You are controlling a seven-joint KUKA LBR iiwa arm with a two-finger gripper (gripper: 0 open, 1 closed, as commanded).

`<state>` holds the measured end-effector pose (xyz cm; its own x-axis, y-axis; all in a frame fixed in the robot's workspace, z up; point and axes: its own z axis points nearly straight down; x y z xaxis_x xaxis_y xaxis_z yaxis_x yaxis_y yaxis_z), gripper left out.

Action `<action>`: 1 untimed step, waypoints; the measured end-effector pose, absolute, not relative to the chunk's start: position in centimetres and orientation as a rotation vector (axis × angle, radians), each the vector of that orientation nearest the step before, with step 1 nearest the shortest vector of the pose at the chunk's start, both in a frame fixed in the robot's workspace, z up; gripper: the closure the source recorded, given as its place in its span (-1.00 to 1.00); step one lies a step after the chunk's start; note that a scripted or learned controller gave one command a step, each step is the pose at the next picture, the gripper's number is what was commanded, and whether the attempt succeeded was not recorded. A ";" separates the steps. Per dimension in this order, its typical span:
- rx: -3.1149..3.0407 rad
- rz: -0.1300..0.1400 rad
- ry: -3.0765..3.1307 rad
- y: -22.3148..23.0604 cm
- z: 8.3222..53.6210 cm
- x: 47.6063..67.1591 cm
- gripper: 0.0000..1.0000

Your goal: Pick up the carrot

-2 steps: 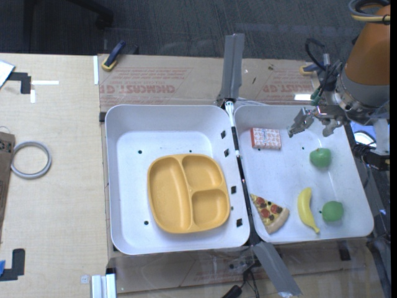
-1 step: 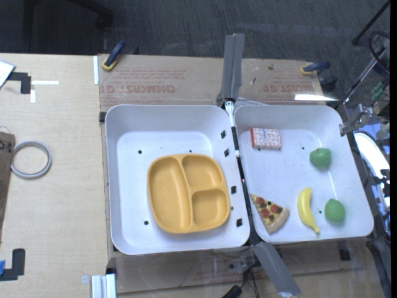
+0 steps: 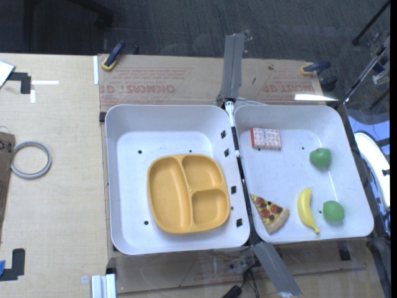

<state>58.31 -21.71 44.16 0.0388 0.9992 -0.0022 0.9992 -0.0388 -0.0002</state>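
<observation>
Bench (image 3: 56, 228): pale wood on my left, running out of the picture at the left and bottom edges.
Cardboard sheet (image 3: 167, 82): lies under both bins; its red print reads upside down from my view and I can't make it all out.
Left bin (image 3: 124, 123): white and shallow, with small dark holes in its floor.
Right bin (image 3: 291, 120): touches the left bin along the middle seam; its far right rim sits by blurred clutter I can't identify.
Yellow plate (image 3: 189, 192): three compartments, lying flat in the left bin toward its right side.
Grey post (image 3: 233, 67): stands at the far end of the seam between the bins.
Tape roll (image 3: 15, 166): lies flat on the wood, well apart from the bins; beside it a brown thing (image 3: 4, 166) is cut off by the left edge.
Pizza slice (image 3: 269, 212): near-left corner of the right bin, its point toward the seam.
Banana (image 3: 306, 210): just right of the pizza, long axis running near to far.
Patterned box (image 3: 266, 138): far-left part of the right bin; its print is too small to read.
Upper green fruit (image 3: 321, 158): right side of the bin, mid-depth.
Lower green fruit (image 3: 333, 211): just beside the banana, on its right.
Carrot: I cannot tell where it lies or which way its long axis runs.
Pincer: I cannot tell its state.
</observation>
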 end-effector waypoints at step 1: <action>2.225 -0.004 2.221 -20.5 27.8 64.0 -1.00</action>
